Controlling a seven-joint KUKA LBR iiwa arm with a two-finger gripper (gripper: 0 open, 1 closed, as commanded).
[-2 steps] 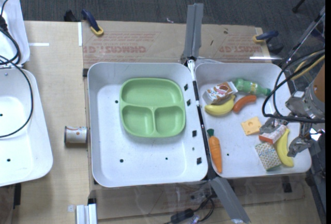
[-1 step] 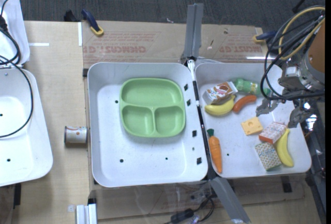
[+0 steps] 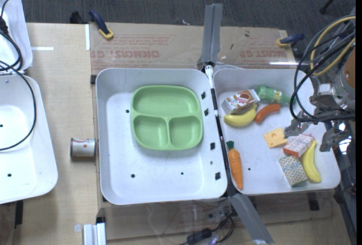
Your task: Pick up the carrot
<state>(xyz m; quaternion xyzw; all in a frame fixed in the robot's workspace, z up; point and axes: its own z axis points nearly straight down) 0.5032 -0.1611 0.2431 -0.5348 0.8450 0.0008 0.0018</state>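
Two shallow white bins were seen side by side on the desk [image 3: 62,97], the left bin [image 3: 113,142] and the right bin [image 3: 254,181], with a grey divider post [image 3: 212,34] standing at the far end of the line where they met. In the left bin a green sectioned plate [image 3: 167,116] was placed a little far of the centre. The carrot [image 3: 235,166] was found in the right bin, lying along its left wall in the near left part, with the green top pointed to the far side and the orange tip to the near side. It was well apart from the gripper [image 3: 317,133], which was seen over the right part of the right bin, at the end of the arm [image 3: 339,85] that carried yellow and black cables. How far the gripper was open could not be told, and nothing could be made out in it. Just beside and below it a red and white block [image 3: 298,145], a yellow banana [image 3: 310,162] and a patterned packet [image 3: 292,171] were grouped. Further left a cheese slice [image 3: 275,138], a second banana [image 3: 240,119], a sausage [image 3: 267,113], a small printed packet [image 3: 240,100] and a green bottle [image 3: 268,93] were lying. A small can [image 3: 82,148] was left on the desk, to the left of the left bin.
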